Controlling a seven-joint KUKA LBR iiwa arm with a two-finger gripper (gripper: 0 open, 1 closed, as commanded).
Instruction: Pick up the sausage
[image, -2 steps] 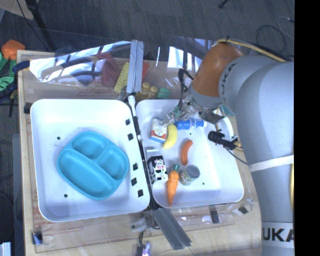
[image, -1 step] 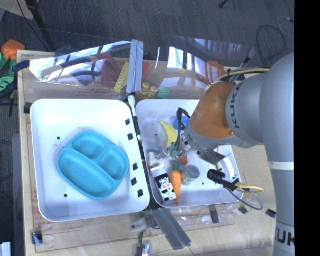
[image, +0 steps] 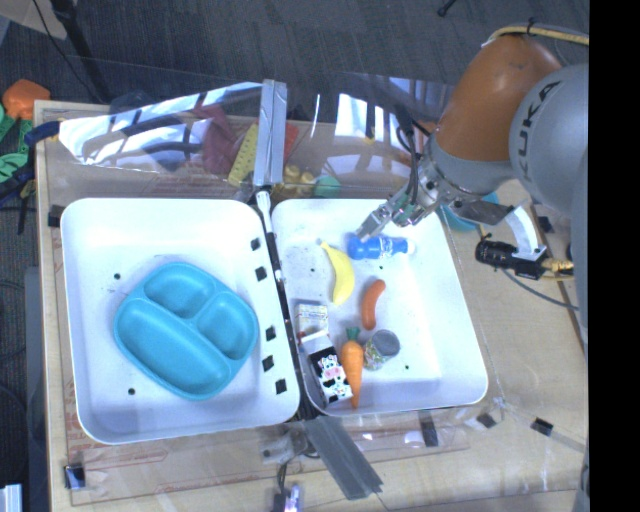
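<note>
The sausage (image: 371, 302), a short orange-red link, lies in the middle of the right bin (image: 455, 330), just right of a yellow banana (image: 340, 272). My gripper (image: 386, 222) hangs over the back of that bin, directly above a blue bottle (image: 378, 246) that lies on its side. It is a short way behind the sausage and apart from it. The sausage lies free on the bin floor with nothing touching it.
An orange carrot (image: 352, 368), a small can (image: 381, 347), a cow-print carton (image: 328, 370) and a packet (image: 313, 320) crowd the right bin's front left. A blue divided plate (image: 187, 327) lies in the left bin (image: 90, 250). Clutter sits behind both bins.
</note>
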